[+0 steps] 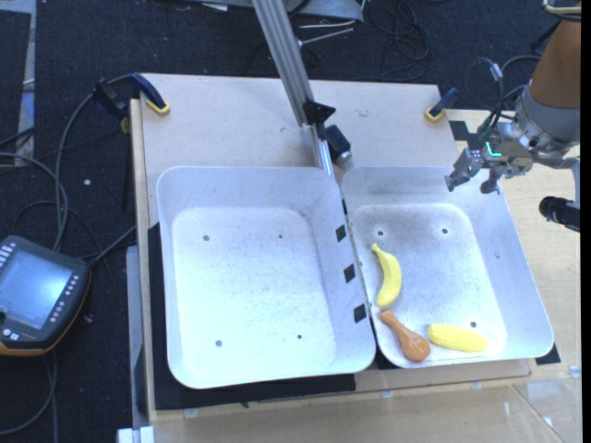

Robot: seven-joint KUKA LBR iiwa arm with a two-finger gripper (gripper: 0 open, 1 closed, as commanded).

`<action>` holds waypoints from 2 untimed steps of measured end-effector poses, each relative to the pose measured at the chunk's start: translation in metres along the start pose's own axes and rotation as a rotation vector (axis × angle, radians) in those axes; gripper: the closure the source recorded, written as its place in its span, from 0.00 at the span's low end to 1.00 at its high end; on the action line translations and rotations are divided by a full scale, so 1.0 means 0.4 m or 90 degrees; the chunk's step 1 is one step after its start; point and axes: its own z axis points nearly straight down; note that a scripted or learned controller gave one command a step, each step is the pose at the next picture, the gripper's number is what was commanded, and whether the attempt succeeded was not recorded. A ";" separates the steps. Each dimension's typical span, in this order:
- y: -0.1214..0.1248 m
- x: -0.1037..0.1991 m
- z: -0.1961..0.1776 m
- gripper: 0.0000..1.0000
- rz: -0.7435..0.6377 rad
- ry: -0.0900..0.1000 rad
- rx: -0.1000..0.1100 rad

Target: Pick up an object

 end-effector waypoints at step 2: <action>0.019 -0.007 0.120 0.00 0.000 0.000 0.003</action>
